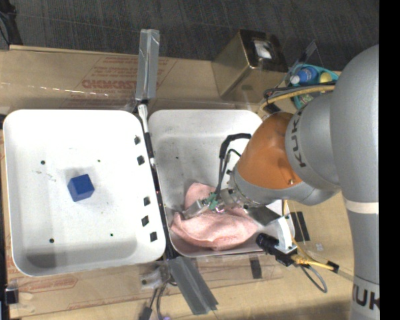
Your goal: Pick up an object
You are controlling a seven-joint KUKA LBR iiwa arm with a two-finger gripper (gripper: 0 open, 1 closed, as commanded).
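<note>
Two white bins point(27, 179) sit side by side, and at the right bin's six o'clock the gripper point(203, 207) presses into a pink cloth point(217, 229), finger state impossible to tell, so the limp fabric could slip free.

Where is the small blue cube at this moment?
The small blue cube lies alone near the middle of the left white bin, far from the pink cloth in the right bin.

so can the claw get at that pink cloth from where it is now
Probably yes: the claw sits low over the crumpled pink cloth in the right white bin, and nothing lies between them.
</note>
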